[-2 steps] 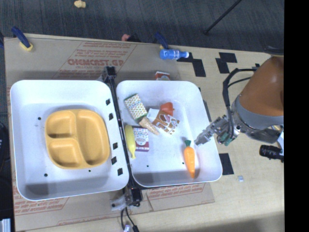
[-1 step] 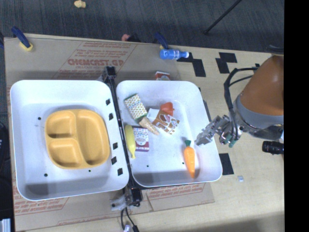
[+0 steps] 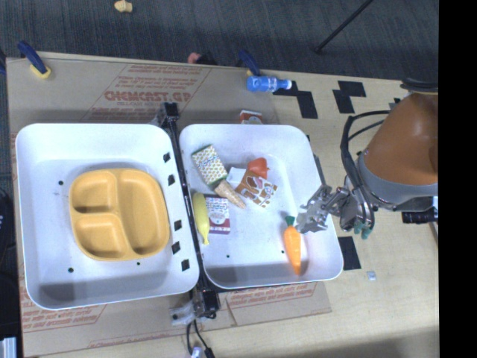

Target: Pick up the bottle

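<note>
Arm poised at the right bin's (image 3: 317, 162) right rim, bottle on the bench (image 3: 373, 304) beyond.

Near: carrot (image 3: 294, 250), then the gripper (image 3: 313, 216); whether its jaws are apart cannot be told. Farther: banana (image 3: 200, 216), packets. Farthest: blue bottle (image 3: 262, 84), lying outside both bins.

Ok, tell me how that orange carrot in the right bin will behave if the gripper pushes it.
The carrot looks rounded and tapered, so it would probably roll or pivot. It lies close to the right bin wall, which may stop it. Likely light.
</note>
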### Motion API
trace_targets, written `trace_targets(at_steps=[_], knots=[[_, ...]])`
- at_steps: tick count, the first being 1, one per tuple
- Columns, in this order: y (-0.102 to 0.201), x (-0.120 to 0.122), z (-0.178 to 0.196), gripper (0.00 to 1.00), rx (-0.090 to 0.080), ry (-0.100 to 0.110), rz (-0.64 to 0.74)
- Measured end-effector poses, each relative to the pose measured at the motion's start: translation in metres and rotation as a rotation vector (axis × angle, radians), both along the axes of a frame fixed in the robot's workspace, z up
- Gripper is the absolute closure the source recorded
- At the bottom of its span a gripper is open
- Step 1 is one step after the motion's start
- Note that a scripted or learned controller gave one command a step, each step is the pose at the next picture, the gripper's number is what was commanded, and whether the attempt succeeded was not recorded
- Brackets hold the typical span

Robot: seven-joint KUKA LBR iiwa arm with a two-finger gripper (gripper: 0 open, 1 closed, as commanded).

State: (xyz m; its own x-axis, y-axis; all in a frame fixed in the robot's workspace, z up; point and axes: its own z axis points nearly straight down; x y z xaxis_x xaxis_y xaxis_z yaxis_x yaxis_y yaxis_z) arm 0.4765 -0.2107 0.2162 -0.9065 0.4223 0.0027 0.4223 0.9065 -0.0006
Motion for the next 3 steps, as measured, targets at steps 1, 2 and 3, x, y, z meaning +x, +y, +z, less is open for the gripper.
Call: trace_targets(at_steps=[1,2,3], knots=[[0.0,0.0,-0.061,1.0,0.001,0.0,0.342],[0.033,0.001,-0.006,1.0,-0.001,-0.003,0.331],[0.053,0.0,-0.016,1.0,0.0,-0.001,0.424]])
